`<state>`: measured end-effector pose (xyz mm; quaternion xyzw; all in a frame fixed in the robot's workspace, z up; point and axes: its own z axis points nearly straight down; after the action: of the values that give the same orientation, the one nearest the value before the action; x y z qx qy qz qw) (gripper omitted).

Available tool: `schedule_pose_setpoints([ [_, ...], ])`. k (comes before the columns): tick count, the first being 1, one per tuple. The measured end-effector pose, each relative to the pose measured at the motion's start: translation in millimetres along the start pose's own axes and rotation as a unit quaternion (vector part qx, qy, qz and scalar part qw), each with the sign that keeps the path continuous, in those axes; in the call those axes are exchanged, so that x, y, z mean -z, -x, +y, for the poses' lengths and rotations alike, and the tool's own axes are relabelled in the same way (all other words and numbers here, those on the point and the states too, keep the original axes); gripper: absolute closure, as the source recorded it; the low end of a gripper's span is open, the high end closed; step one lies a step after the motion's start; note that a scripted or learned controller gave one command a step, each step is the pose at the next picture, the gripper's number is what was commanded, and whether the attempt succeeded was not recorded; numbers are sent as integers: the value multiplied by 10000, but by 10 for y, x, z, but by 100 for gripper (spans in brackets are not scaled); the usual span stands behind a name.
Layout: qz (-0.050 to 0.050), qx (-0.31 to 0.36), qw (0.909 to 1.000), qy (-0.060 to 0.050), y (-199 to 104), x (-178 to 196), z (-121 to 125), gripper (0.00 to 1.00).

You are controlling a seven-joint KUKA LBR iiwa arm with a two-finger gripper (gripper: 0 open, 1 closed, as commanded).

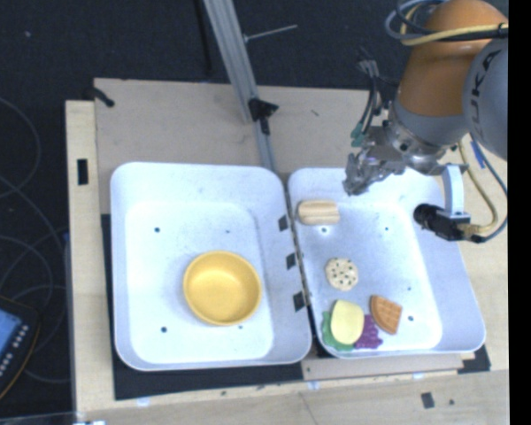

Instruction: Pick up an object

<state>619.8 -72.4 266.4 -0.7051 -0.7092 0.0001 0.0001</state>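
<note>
The claw (pixel 357 182) hangs over the right bin's (pixel 442 277) far edge, near the bread roll (pixel 318 212); its spread cannot be told, nothing visibly held.

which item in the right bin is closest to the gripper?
The tan bread-roll-like piece at the bin's upper left, just below-left of the gripper. The cookie, yellow-green item and orange wedge lie farther down.

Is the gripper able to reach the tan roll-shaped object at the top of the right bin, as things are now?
Probably yes. The gripper hangs over the back of the right bin, just right of the tan roll. The roll lies alone near the bin's left wall; the cookie sits apart, nearer the camera.
</note>
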Motion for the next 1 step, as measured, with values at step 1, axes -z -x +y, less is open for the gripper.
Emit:
schedule_pose_setpoints([
  [1,11,8,10000,5,-496,41,-149,100],
])
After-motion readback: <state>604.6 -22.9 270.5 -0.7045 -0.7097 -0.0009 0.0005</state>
